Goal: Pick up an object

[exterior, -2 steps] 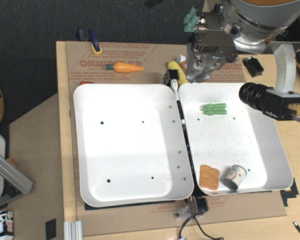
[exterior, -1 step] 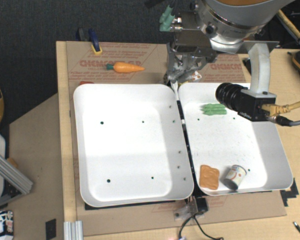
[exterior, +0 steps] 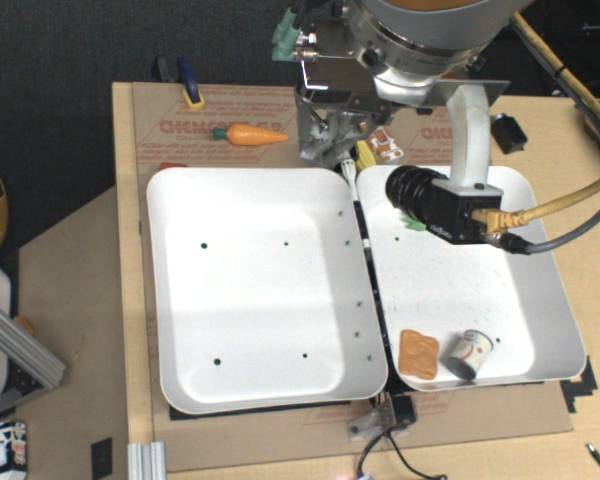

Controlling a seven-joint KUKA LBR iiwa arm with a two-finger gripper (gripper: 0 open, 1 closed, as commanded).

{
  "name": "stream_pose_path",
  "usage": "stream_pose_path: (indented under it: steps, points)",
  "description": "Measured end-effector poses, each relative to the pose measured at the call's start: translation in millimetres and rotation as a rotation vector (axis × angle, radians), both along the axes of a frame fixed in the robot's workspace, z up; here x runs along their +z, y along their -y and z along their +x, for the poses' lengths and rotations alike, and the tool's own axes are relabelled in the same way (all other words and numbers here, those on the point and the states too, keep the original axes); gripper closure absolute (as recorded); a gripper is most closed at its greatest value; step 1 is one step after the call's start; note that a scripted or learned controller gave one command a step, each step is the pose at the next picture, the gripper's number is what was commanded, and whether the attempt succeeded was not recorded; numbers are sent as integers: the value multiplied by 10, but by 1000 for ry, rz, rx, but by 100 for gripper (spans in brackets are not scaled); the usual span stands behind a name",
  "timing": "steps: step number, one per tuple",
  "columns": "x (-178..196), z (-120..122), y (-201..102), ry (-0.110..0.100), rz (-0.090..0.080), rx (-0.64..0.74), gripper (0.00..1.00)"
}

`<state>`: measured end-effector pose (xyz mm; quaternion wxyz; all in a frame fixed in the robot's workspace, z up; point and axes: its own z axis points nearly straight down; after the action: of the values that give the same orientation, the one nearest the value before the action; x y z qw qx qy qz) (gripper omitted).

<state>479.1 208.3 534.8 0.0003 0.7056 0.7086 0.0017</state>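
Grey arm [exterior: 430, 8] hangs steeply over the far rim of the bins, its hand [exterior: 330, 138] low at the divide between them, over the surface's cardboard. Whether the hand is open or closed cannot be told; nothing is seen gripped.

Step judged: approach, no pick yet made.

Candidates: a carrot [exterior: 252, 135] lies near the hand, outside the bins; a tan block [exterior: 418, 354] and small cylinder [exterior: 468, 353] lie well away from it, at the right bin's [exterior: 540, 298] opposite edge.

Next move calls for settling over one and descending.
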Motion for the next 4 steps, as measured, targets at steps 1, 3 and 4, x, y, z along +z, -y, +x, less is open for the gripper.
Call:
stream_pose_path:
  steps: [1, 3, 4]
  points:
    - [1, 1, -171, 0, 0, -2, 100]
    - [14, -32, -165, -6, -1, 0, 100]
    - [-12, 787, -154, 1, -2, -8, 100]
